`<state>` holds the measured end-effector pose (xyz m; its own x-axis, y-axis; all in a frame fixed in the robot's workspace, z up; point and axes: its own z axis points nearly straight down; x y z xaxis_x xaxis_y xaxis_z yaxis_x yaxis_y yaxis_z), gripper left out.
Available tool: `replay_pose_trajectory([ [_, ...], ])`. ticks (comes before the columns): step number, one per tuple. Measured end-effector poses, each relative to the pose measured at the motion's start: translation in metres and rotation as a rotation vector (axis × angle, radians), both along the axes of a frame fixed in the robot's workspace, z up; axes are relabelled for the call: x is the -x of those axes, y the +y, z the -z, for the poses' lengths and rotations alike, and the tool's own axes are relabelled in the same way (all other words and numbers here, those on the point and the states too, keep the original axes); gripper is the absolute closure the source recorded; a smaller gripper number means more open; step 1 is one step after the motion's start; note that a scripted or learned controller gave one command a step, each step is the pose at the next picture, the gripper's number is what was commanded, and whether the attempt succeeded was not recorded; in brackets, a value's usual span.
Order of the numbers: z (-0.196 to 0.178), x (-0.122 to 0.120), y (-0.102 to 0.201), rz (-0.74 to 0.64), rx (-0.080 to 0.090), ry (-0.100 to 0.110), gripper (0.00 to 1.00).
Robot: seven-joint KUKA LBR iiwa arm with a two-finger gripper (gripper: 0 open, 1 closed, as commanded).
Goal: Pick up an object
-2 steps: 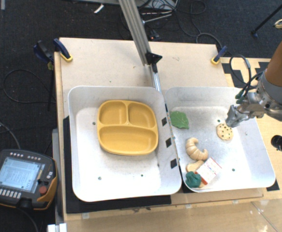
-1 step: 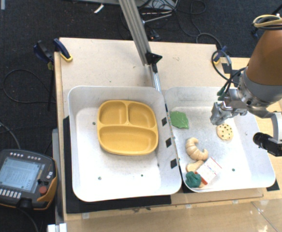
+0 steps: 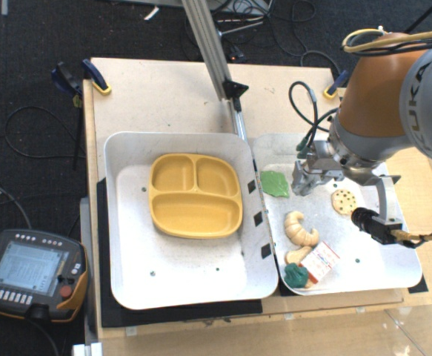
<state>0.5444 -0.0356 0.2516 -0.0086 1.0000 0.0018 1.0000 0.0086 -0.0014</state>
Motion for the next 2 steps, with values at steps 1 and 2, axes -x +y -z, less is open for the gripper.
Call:
replay_pose_trajectory([
  [1,0.013,-0.003,0.059,0.000,0.000,0.001,1.00],
  [2,0.022,-0.007,0.119,-0.001,0.000,0.000,1.00],
])
